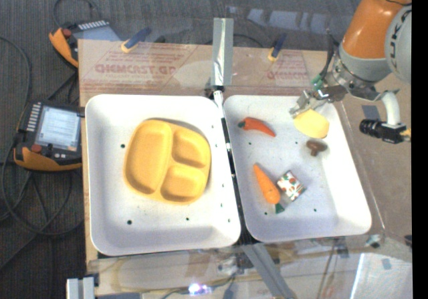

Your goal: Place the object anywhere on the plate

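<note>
Yellow object [312,124] at the upper right of the right bin [348,214], plate [168,160] in the left bin [107,224].
The yellow object was seen lying just below the jaws of the gripper [305,102], which hung at the bin's upper right corner; whether the jaws were apart could not be told. Two carrots [266,184] [257,126], a small patterned packet [290,185] and a brown piece [316,148] were spread across the same bin. The yellow compartmented plate was left of frame centre.
</note>
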`<state>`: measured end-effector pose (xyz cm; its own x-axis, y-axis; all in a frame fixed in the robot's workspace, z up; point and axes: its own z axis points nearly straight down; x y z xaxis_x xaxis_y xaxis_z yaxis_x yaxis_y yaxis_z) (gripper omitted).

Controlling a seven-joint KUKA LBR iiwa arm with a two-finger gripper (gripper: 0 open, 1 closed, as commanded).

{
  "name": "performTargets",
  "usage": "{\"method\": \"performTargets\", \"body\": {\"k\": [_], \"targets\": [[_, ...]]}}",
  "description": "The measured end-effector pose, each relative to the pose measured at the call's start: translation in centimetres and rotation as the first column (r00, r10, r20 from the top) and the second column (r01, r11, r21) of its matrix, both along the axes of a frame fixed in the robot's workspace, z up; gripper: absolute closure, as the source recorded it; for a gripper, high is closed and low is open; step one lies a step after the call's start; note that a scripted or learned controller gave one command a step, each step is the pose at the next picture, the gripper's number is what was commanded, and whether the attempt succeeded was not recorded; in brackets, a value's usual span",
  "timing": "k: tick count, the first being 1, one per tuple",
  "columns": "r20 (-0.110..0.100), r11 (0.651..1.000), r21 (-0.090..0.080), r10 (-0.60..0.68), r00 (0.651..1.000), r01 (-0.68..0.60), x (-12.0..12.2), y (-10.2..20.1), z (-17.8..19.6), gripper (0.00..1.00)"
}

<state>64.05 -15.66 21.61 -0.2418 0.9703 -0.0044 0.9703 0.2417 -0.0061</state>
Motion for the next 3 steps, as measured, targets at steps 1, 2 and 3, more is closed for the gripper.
{"method": "performTargets", "body": {"k": [1,2,3], "targets": [[0.001,1.0,0.004,0.017,1.0,-0.017,2.5,7.9,-0.8,1.0],[0.0,0.993,0.004,0.121,0.993,-0.121,2.5,12.8,-3.6,1.0],[0.0,0.993,0.007,0.121,0.993,-0.121,0.4,19.1,-3.0,1.0]]}}
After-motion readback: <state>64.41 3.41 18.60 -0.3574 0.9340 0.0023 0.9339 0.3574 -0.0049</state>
